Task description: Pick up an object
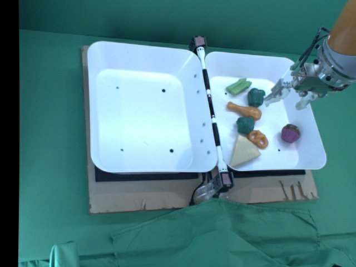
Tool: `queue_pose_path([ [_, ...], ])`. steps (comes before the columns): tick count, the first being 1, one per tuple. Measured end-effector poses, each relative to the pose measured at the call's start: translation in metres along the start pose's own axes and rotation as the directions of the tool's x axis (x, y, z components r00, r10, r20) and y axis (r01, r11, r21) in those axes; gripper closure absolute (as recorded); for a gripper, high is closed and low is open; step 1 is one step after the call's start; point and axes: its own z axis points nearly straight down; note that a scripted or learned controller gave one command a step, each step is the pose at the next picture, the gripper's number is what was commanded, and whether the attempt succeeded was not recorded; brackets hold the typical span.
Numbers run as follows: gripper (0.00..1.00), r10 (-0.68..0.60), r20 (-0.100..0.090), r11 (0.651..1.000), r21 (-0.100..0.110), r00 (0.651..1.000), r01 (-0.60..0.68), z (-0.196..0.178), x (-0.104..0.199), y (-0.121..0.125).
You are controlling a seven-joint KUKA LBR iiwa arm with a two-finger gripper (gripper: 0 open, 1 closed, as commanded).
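Toy foods lie scattered in the right bin (311,154), which sits beside the left bin (111,54) on a sheet of cardboard (111,202) over a green cloth (50,121). Nearest the gripper (289,95) is a dark green broccoli piece (256,97), just to the left of the fingertip that points into the bin; the two look close but apart. A light green bean pod (238,86) lies up and to the left of the broccoli, and an orange carrot-like piece (245,110) lies just below it, stretched across the bin floor. Further down sit a second dark green lump (245,125), an orange pretzel (258,139) touching or nearly touching it, and a pale yellow cheese wedge (243,152) near the lower left corner. A purple berry-like piece (290,133) rests alone toward the right wall, below the gripper and well clear of it. The gripper hangs over the upper right part of the bin with its two metal fingers spread apart, one fingertip (273,96) reaching left toward the broccoli and the other lower right; nothing sits between them, so it grasps no toy. The grey wrist and orange band (347,29) come in from the upper right corner.
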Motion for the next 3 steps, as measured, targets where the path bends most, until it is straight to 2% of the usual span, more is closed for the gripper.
queue_pose_path([
  [1,0.00,-0.002,-0.002,1.000,0.009,1.000,0.002,0.097,0.025,0.025],
  [2,0.00,0.000,0.001,1.000,-0.006,1.000,0.000,0.175,0.028,0.035],
  [3,1.00,0.004,0.004,1.000,-0.021,1.000,-0.003,0.157,0.026,0.038],
])
